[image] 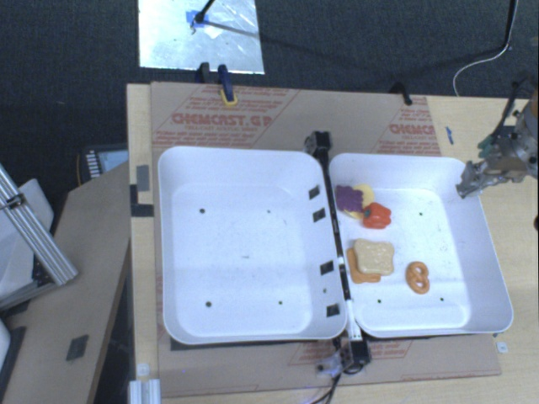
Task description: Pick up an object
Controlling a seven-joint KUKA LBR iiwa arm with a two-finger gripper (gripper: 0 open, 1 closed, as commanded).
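Camera view, looking down at a slant: two white bins are sitting side by side on the counter [139, 251], on a cardboard sheet w/ red print. Left bin [244, 247] is showing just its dotted floor. Right bin [472, 251] is holding all the objects, grouped twd its left half. A purple piece [348, 197] is lying near the divider, touching a yellow piece [365, 194] just behind it. A red-orange piece [377, 215] is sitting just beside those two, twd the front. A toast-like slice [372, 257] is lying nearer the front, overlapping an orange slab under it. A small orange pretzel shape [418, 277] is resting apart, to its right. The tool [477, 178] is hanging at the right bin's far right rim, well apart from every object, nothing seen in it; can't tell whether it's spread or pressed together. Arm is coming in from the right edge.
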